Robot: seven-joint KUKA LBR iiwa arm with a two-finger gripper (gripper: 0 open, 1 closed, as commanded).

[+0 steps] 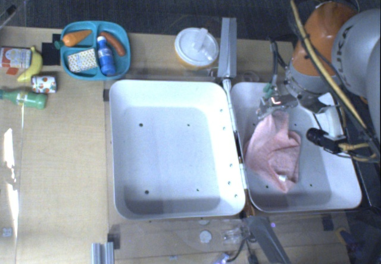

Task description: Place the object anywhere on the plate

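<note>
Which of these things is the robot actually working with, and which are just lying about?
In the job: pink cloth, gripper, right bin.

Lying about: left bin, blue divided tray, lidded cup, banana, small can, green bottle.

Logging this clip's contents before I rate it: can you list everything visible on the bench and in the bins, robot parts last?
White bins: 2, white, side by side mid-bench.
Cloth: 1, pink, in the right bin, its top corner drawn up to the gripper.
Divided plate: 1, blue, upper left, holding toy foods and a blue bottle.
Lidded cup: 1, white and yellow, above the left bin.
Banana: 1, yellow, far left.
Small carton: 1, white and red, far left.
Can: 1, patterned, far left.
Green bottle: 1, lying far left.
Gripper: 1, metallic, over the right bin.
Arm: 1, grey and orange, right.
</note>
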